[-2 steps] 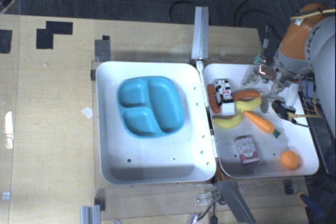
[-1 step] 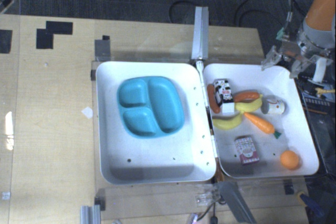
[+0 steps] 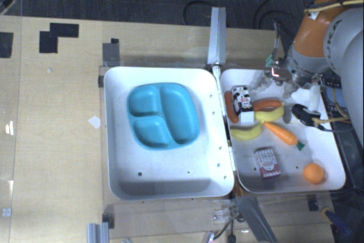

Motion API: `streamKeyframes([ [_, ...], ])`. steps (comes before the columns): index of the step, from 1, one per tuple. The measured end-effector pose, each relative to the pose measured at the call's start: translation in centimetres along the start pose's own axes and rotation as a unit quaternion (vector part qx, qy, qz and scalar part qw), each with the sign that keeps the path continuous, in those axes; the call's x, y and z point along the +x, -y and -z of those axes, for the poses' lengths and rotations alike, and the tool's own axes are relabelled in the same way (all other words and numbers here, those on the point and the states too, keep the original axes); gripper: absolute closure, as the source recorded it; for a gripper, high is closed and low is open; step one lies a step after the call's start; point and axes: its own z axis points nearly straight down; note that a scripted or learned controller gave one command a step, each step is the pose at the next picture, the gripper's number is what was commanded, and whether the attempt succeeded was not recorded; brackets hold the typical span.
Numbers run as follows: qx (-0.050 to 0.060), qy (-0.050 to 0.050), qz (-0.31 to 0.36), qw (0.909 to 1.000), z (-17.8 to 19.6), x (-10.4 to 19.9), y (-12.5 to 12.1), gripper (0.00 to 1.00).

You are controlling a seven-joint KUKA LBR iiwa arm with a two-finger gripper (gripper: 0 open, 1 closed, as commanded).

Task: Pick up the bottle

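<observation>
Camera view: bottle (image 3: 243,104) beside banana (image 3: 250,132).

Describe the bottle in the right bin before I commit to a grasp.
The bottle is small, with a white body, a black-and-white label and what looks like a dark cap end; the material is hard to tell. It lies on its side near the top-left corner of the right bin, not upright. A red sausage-like piece lies along its left, and a yellow banana curves just below it. The end effector is off to its right.
</observation>
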Motion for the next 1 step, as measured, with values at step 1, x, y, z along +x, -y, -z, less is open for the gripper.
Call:
streamKeyframes([
  [1, -0.001, 0.0, -0.079, 0.9969, -0.1, 0.77, -1.15, 0.0],
])
